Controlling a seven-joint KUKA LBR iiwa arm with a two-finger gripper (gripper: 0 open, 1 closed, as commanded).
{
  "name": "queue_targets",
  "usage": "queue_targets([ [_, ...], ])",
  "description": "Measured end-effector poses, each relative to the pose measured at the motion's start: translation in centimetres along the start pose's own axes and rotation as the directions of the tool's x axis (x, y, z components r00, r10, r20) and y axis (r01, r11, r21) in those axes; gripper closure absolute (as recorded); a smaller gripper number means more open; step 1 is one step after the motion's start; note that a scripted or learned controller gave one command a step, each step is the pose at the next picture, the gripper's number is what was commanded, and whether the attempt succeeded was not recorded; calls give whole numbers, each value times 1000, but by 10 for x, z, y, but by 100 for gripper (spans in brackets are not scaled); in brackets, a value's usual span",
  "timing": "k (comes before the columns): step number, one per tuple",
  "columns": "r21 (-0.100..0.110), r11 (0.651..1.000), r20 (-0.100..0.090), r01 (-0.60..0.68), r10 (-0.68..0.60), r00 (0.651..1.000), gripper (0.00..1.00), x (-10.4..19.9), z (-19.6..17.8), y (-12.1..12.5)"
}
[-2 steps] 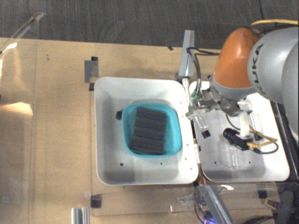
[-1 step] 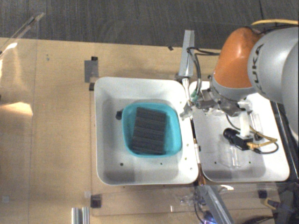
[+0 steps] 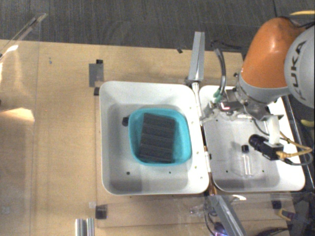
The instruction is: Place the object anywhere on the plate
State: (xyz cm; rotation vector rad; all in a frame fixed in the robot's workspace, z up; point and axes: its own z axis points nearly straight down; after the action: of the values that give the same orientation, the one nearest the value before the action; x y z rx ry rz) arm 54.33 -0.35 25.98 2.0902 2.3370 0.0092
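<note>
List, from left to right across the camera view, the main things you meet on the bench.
Left white bin → blue plate with the dark ridged object on it → right white bin → small clear vial → black part on the arm.

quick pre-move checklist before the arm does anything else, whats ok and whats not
1. Dark ridged object lies on the blue plate: ok, it rests fully within the rim.
2. Plate sits in the left bin: ok, flat near the middle.
3. Arm is away from the plate: ok, it hangs over the right bin.
4. End effector state: cannot tell, its outline over the bin floor is too faint.
5. Anything carried by the end effector: cannot tell.
6. Cables near the wrist are free of the bin walls: cannot tell.
</note>
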Motion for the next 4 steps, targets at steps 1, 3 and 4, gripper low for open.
queue_targets([
  [1,-2,999,2,-51,51,999,0,-45,-32,-30],
  [3,-5,948,4,-317,317,948,0,-149,-178,-41],
  [4,-4,901,6,-433,433,901,0,-186,-177,-74],
])
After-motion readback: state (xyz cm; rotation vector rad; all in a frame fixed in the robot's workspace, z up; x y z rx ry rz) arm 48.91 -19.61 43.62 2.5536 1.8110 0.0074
